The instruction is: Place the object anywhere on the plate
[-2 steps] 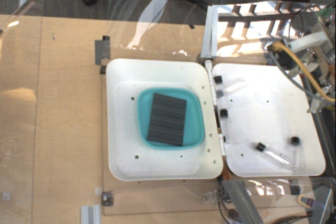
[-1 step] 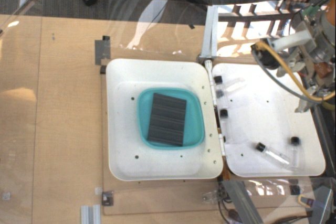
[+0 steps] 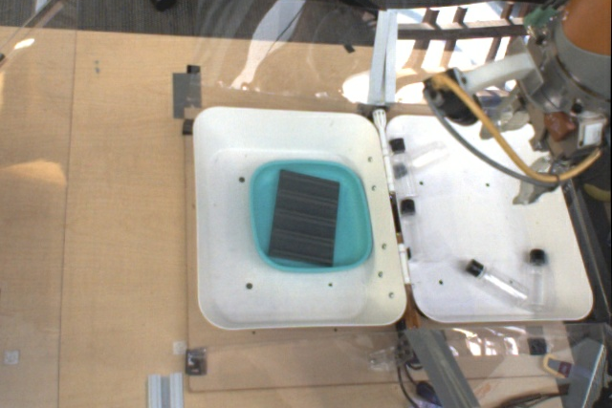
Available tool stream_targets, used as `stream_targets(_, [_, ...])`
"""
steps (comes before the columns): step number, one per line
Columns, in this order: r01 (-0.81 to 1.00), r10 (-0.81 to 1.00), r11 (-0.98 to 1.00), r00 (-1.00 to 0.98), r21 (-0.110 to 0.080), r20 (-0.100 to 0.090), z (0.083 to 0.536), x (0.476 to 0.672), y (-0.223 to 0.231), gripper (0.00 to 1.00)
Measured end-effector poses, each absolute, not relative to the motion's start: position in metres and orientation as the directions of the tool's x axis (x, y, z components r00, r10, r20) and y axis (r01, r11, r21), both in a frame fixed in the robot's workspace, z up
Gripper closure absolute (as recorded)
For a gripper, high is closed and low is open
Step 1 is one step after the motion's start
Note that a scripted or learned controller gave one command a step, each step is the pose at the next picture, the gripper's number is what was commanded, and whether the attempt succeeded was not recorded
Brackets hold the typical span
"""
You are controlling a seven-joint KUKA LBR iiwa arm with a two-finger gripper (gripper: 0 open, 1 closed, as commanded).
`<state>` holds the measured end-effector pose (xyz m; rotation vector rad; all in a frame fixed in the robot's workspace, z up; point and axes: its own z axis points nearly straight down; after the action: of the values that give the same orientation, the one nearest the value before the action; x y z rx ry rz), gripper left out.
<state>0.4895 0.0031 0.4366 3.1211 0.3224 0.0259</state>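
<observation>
I see the dark ribbed block (image 3: pixel 305 219) lying flat on the teal plate (image 3: pixel 358 226) in the left bin (image 3: pixel 287 306), roughly centred, long side running up-down. Arm (image 3: pixel 583 33) is up at the top right, over the far edge of the right bin (image 3: pixel 574 296). Can't tell the tool's state from here. Two small clear vials (image 3: pixel 497 280) with black caps lie near that bin's front edge.
</observation>
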Motion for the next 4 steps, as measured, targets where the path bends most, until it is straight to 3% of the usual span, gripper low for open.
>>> stream_targets(1, [0.204,0.204,-0.979,0.979,0.005,0.016,0.436,0.489,0.047,0.0])
stream_targets(2, [0.208,0.208,-0.978,0.978,0.006,0.007,0.434,0.629,0.0,0.0])
stream_targets(3, [0.204,0.204,-0.979,0.979,0.001,0.001,0.364,0.571,0.03,0.0])
stream_targets(4, [0.203,0.203,-0.979,0.979,0.0,0.002,0.331,0.504,0.052,0.0])
